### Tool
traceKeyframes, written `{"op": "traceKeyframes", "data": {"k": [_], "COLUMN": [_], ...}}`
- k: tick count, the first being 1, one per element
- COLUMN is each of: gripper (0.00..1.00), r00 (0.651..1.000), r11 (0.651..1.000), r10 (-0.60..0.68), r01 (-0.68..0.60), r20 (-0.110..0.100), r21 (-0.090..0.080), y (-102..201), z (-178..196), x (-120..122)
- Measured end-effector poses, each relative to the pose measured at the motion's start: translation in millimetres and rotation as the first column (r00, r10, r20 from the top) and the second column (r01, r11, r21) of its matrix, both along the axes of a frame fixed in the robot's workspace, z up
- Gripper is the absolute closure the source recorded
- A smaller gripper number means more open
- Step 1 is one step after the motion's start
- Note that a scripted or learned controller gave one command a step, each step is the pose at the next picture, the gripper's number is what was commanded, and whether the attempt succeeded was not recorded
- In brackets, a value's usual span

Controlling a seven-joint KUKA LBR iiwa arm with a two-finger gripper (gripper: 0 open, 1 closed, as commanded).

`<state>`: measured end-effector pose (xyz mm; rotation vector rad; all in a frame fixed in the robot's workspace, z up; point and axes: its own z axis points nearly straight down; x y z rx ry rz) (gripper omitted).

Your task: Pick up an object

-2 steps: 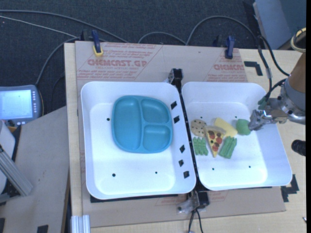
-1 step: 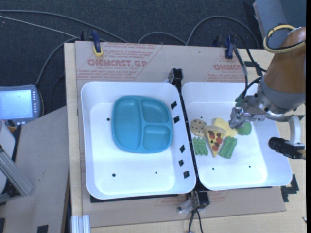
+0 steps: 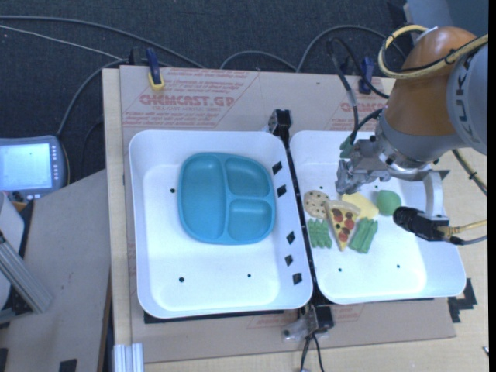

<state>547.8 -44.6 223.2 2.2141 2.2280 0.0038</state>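
In the right bin (image 3: 403, 281) lies a cluster of toy food: a round speckled cookie (image 3: 315, 202), a pizza slice (image 3: 342, 222), a yellow cheese wedge (image 3: 359, 204), a green ball (image 3: 387, 201) and two green vegetable pieces (image 3: 319, 233) (image 3: 363, 235). My gripper (image 3: 350, 181) hangs just above the cheese wedge and the top of the pizza slice, pointing down. Nothing shows between it and the food, and its tips are too dark to read.
The left bin (image 3: 155, 281) holds a blue sectioned plate (image 3: 227, 198). A black divider with clips (image 3: 288, 200) runs between the bins. The front half of the right bin is bare white floor.
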Motion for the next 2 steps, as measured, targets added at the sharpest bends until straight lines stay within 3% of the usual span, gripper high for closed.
{"op": "traceKeyframes", "data": {"k": [1, 2], "gripper": [1.00, 1.00], "r00": [1.000, 1.000], "r11": [1.000, 1.000], "r10": [-0.001, -0.002], "r01": [0.001, 0.002], "r20": [0.000, -0.001], "r21": [0.000, -0.001], "y": [55, 104], "z": [-2, -10], "x": [23, 31]}}
